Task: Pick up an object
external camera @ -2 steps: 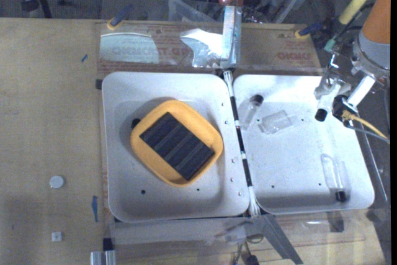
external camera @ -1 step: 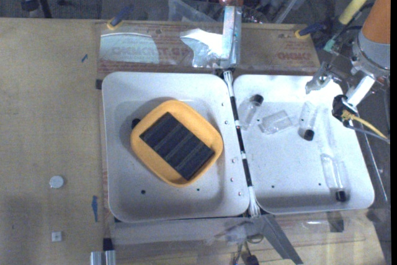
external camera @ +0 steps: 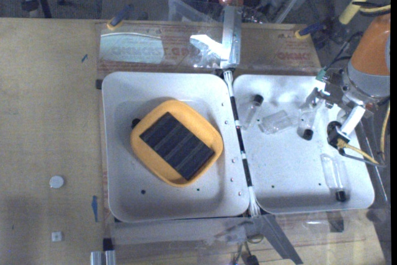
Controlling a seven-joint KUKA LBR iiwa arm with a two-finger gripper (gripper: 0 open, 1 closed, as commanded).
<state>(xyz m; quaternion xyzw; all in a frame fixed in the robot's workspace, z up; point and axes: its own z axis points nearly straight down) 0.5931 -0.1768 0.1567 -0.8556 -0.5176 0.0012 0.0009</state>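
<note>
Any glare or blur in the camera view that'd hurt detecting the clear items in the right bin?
Camera view: the clear plastic vials nearly vanish against the glossy right white bin, with mostly their black caps marking them; the yellow tray with a dark ribbed insert in the left white bin stands out sharply; the gripper region is soft and cluttered.

In the left bin a yellow tray with a dark ribbed insert lies tilted near the middle. The right bin holds several clear plastic vials with black caps: one near its far left corner, one by its near right corner, others between. The gripper hangs over that bin's far right part (beside the arm's orange band).
</note>
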